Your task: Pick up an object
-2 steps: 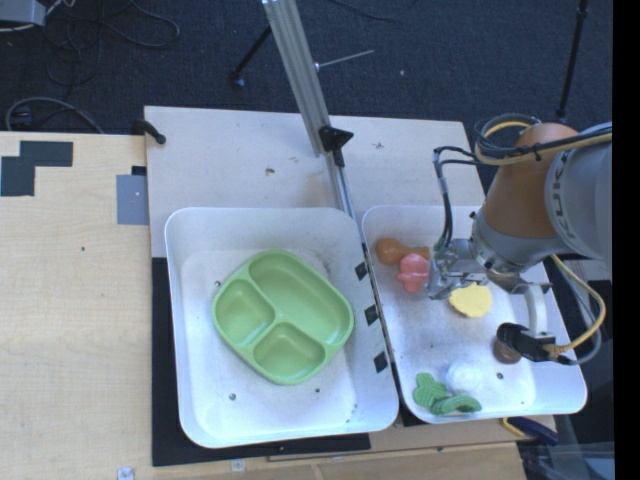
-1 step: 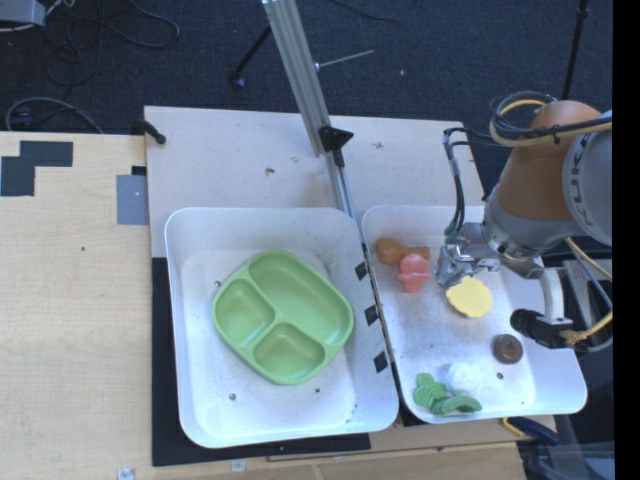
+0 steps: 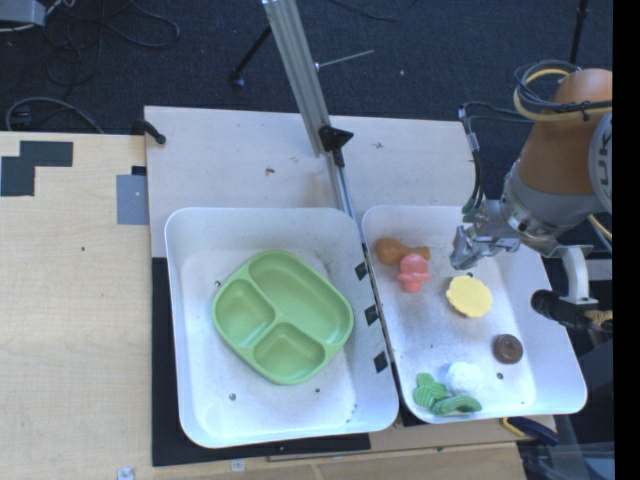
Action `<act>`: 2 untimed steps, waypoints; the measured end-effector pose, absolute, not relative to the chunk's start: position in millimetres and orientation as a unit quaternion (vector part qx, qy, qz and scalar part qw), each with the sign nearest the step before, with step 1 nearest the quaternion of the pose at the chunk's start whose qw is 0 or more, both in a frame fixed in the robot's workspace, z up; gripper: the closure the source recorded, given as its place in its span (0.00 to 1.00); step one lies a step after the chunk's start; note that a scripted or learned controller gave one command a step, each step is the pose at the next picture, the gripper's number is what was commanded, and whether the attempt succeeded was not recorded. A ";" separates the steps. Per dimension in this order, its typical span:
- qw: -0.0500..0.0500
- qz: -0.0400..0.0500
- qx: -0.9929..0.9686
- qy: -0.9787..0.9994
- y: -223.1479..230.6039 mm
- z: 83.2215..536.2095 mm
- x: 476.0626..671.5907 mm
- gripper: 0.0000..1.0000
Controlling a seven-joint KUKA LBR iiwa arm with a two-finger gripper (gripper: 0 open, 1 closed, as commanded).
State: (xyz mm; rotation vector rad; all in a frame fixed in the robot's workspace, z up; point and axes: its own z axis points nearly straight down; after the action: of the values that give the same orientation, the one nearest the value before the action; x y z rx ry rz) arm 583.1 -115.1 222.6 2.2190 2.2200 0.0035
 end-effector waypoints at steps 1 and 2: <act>-0.001 0.000 0.706 0.709 -59.6 215.4 598.9 1.00; 0.000 0.000 0.706 0.709 -10.5 215.3 626.7 1.00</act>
State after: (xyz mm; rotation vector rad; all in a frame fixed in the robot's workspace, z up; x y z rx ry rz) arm 626.7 -10.5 215.3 2.2173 2.2262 -0.0003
